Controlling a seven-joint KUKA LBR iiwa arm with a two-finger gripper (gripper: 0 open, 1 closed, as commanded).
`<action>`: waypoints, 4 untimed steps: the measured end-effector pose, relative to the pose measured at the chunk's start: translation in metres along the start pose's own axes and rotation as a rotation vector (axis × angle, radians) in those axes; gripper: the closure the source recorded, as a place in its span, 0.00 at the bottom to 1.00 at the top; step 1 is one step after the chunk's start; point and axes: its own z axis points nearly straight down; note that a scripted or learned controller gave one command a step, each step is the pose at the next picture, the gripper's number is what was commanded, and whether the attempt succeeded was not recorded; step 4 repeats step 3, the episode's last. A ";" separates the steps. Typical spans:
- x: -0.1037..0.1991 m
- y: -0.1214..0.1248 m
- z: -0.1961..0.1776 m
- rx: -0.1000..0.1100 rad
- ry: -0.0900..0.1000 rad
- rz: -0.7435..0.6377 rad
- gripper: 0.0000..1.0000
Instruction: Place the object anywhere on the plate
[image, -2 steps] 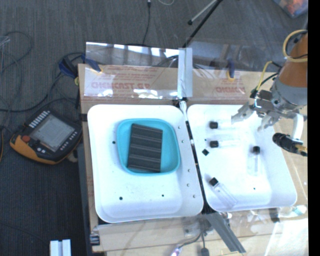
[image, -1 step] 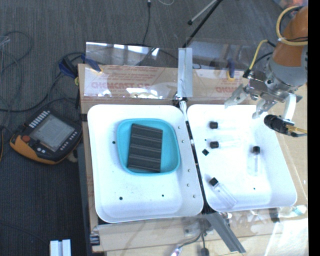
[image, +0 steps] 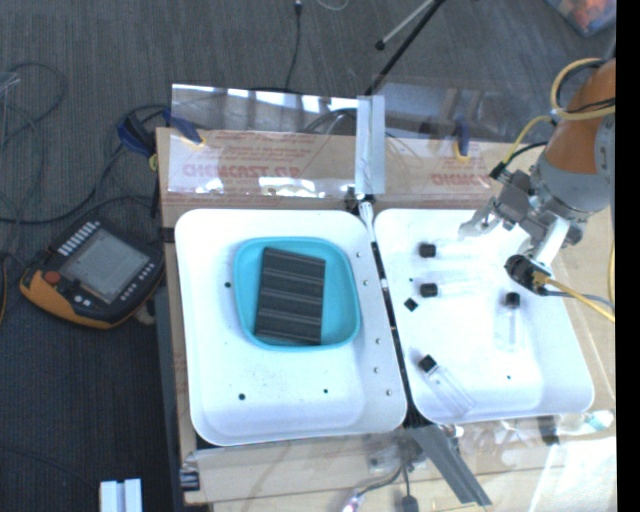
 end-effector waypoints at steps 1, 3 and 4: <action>-0.038 -0.017 0.023 -0.001 -0.001 -0.122 0.00; -0.053 -0.038 -0.015 0.001 0.001 -0.042 0.00; -0.053 -0.038 -0.015 0.001 0.001 -0.042 0.00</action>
